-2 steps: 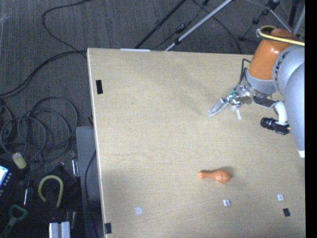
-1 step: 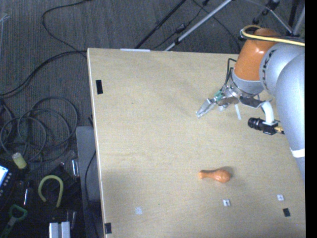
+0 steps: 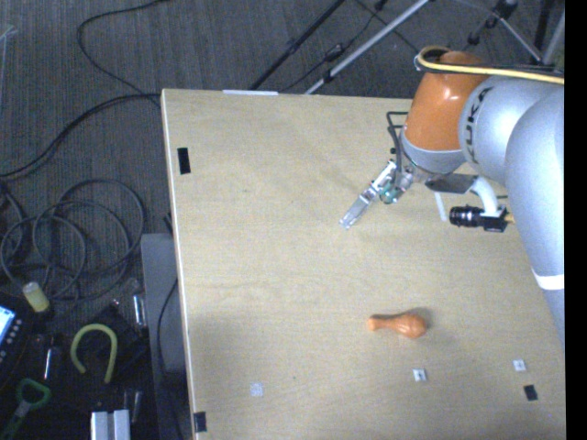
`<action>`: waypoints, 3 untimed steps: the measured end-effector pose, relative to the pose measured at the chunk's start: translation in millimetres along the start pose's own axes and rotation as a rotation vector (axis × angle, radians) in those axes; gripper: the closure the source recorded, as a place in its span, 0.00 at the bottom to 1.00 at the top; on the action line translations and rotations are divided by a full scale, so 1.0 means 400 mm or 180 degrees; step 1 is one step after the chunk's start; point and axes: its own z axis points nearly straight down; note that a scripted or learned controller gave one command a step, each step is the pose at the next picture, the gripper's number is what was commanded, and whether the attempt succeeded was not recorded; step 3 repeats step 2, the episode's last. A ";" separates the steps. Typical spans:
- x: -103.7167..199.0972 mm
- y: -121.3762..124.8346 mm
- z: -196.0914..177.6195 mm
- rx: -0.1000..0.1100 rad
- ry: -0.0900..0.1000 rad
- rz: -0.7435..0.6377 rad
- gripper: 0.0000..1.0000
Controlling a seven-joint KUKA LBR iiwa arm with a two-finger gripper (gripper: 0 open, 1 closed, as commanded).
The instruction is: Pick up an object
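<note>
An orange, gourd-shaped object (image 3: 401, 324) lies on its side on the tan bench top (image 3: 275, 273), toward the lower right. My gripper (image 3: 351, 218) hangs from the grey arm with the orange band (image 3: 438, 108) and slants down to the left over the bench's upper middle. Its tip is well above and slightly left of the orange object in the view, with bare bench between them. Nothing shows at the tip.
Small markers dot the bench: a black tag (image 3: 183, 160) near the left edge, and white squares (image 3: 419, 374) and a black one (image 3: 530, 392) near the front right. Cables (image 3: 83, 236) and tools lie on the floor beyond the bench's left edge. Tripod legs (image 3: 385, 26) cross behind.
</note>
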 end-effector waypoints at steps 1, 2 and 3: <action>0.003 0.005 -0.023 -0.0021 0.0010 0.0004 1.00; 0.070 0.051 -0.252 -0.0003 -0.0003 0.0233 1.00; 0.070 0.051 -0.252 -0.0003 -0.0003 0.0233 1.00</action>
